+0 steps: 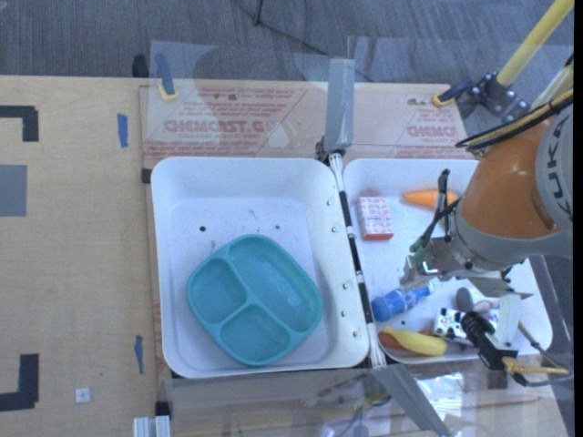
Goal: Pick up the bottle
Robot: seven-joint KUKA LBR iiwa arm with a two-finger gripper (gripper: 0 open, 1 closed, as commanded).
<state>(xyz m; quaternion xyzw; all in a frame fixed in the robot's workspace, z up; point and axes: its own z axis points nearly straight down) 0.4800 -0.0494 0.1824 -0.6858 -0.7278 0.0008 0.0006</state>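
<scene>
At the far left, the wooden counter (73, 271) carries black corner marks and strips of blue tape (122, 130). Behind the bins lies a flat cardboard sheet (237, 121) with reddish printing; the lettering appears to read "CHEMCAST", though the remainder is too faint to make out.

The left bin (182, 185) holds one item: a teal divided plate (254, 298) with three compartments, lying toward 6 o'clock of the bin floor.

The right bin (383, 169) holds several items. A small red-and-white patterned box (375, 218) lies at about 10 o'clock; its print is illegible. An orange carrot-shaped item (428, 198) lies at 12 o'clock. The bottle (399, 301), blue with a paler neck end, lies on its side at about 8 o'clock, near the bin's left wall. A yellow banana (414, 341) lies just beside it at 6 o'clock, against the near rim. A small black-and-white object (453, 320) sits toward 5 o'clock; it cannot be identified.

The hand (426, 264) hangs just above the bottle's upper end, below the arm's orange band (510, 189). Whether it is wide or narrow cannot be told, and no item is seen between its parts. Partial white lettering on the arm at the right edge is unreadable.
</scene>
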